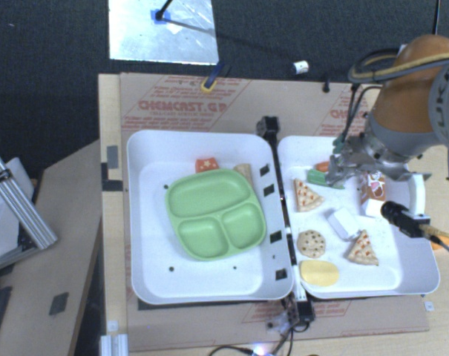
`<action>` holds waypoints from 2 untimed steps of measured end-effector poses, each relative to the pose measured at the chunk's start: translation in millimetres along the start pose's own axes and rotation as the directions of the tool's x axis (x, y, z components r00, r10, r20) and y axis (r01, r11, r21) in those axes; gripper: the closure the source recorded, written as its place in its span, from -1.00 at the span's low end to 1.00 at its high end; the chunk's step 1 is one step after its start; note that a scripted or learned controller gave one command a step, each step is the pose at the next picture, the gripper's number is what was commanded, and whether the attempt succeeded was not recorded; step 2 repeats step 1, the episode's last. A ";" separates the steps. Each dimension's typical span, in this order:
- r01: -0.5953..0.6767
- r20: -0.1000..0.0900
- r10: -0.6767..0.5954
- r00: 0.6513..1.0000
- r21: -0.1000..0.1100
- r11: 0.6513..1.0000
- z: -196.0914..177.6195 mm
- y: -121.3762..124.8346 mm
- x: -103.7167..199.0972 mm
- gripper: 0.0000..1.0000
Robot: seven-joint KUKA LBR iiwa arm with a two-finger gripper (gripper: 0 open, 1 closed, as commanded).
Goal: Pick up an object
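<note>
Your tool (pixel 341 163) hangs over the right white bin's (pixel 417 277) far edge; I cannot tell its state. Take the light, stiff plastic pizza slice (pixel 306 196) by its edges.

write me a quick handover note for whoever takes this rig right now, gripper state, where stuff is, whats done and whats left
Gripper: low over the right bin's far side; nothing seen held.
Right bin: two pizza slices, cookie, yellow disc, white block, green and orange piece beside the gripper.
Left bin: green divided tray, with an orange piece behind it.
Done: no pick visible.
Left: grasp and lift one object.
</note>
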State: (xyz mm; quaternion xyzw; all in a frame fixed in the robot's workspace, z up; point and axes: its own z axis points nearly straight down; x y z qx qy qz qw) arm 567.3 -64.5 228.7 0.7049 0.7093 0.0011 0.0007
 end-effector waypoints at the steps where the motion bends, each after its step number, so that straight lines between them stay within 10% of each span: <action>1: -0.004 0.000 0.004 1.000 0.001 1.000 -5.7 -8.4 -5.7 1.00; 2: -0.004 0.000 0.004 1.000 0.001 1.000 -5.7 -8.4 -5.7 1.00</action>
